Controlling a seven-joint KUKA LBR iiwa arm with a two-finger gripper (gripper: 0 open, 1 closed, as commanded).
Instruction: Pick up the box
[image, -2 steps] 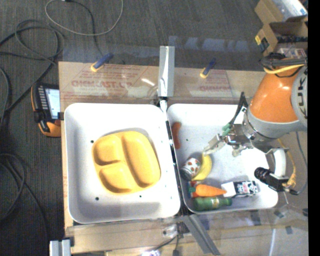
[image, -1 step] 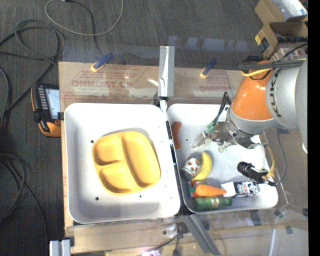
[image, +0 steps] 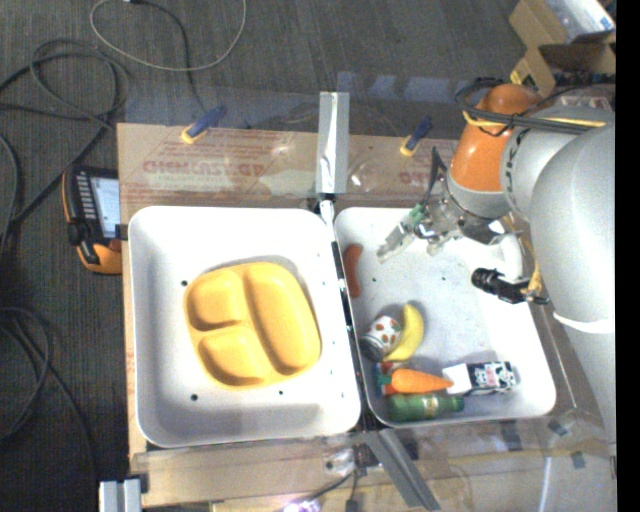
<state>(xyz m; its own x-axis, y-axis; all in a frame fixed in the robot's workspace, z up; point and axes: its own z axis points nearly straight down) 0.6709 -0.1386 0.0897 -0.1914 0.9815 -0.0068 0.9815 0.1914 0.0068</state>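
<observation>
Left bin (image: 150, 330): holds the tray (image: 252, 322).
Right bin (image: 480, 320): banana (image: 408, 332), carrot (image: 418, 381), bottle (image: 425, 405), box (image: 483, 377) along its near side.

White box (image: 482, 377) flat (cow-patterned), right bin's (image: 520, 330) corner.

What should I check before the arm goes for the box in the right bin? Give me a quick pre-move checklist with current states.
1. Box located: ok, it lies near the front right corner of the right bin.
2. Gripper free of load: ok, nothing shows between its fingers.
3. Gripper over the box: not ok, it hangs near the bin's back edge, well away from the box.
4. Room around the box: not ok, the carrot and green bottle lie close on its left.
5. Box orientation for the grasp: cannot tell, too small to read.
</observation>
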